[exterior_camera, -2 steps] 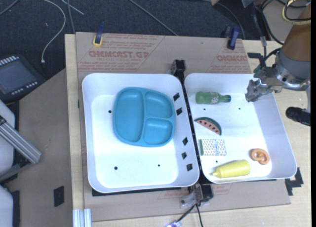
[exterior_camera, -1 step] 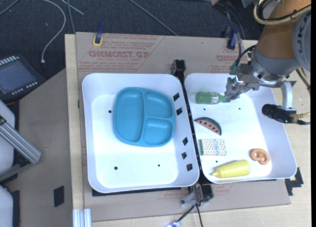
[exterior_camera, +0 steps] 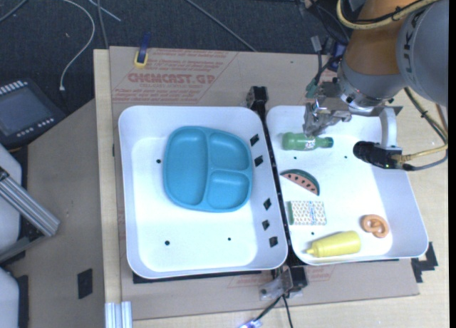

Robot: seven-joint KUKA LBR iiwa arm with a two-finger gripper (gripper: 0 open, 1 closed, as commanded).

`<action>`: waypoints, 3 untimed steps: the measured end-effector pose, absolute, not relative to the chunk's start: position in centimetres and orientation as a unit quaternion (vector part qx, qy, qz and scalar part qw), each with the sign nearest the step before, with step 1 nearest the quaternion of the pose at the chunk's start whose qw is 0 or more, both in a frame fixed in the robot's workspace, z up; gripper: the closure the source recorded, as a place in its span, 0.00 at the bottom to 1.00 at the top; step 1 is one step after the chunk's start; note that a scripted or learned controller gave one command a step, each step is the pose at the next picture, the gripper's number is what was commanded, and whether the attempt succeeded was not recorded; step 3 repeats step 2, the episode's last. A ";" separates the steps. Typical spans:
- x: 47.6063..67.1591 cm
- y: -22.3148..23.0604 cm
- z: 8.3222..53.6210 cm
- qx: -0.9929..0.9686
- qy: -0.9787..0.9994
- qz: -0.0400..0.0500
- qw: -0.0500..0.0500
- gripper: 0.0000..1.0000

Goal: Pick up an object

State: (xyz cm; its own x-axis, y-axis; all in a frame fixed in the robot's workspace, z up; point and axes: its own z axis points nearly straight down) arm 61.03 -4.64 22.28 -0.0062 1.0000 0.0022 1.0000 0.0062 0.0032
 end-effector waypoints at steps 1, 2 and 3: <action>62.3 1.7 22.0 0.704 0.710 0.002 0.000 1.00; 63.7 6.7 21.2 0.705 0.709 0.001 0.000 1.00; 63.7 6.7 21.2 0.705 0.709 0.001 0.000 1.00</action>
